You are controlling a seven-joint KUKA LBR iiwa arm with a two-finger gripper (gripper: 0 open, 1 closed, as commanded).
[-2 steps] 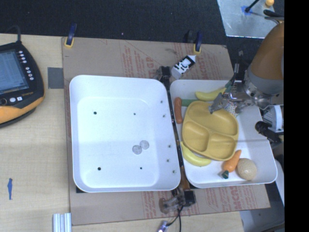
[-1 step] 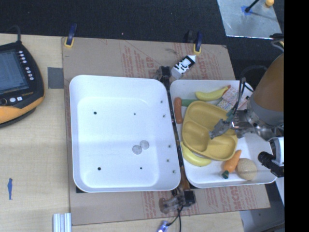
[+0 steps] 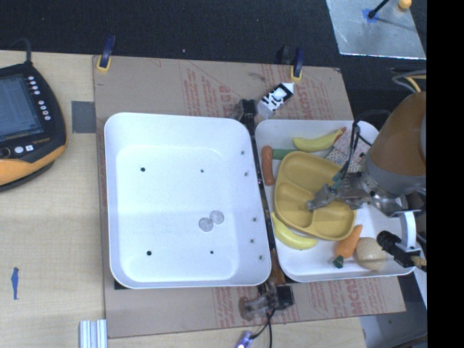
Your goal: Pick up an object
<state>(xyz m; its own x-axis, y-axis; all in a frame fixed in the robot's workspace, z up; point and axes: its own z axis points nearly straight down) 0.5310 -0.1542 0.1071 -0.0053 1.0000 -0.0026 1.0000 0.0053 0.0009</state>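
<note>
You are looking down on a pale wooden bench (image 3: 51, 252) bearing a brown cardboard sheet (image 3: 217, 85), held at its far edge by clamps (image 3: 106, 54). Dark carpet (image 3: 181, 13) is running beyond, with what may be a grey mat (image 3: 362, 20) lying far right.

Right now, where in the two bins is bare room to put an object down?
The left bin has wide bare floor all around two small discs. The right bin is crowded: yellow dish, bananas, carrot, potato, with the gripper over the dish.
</note>
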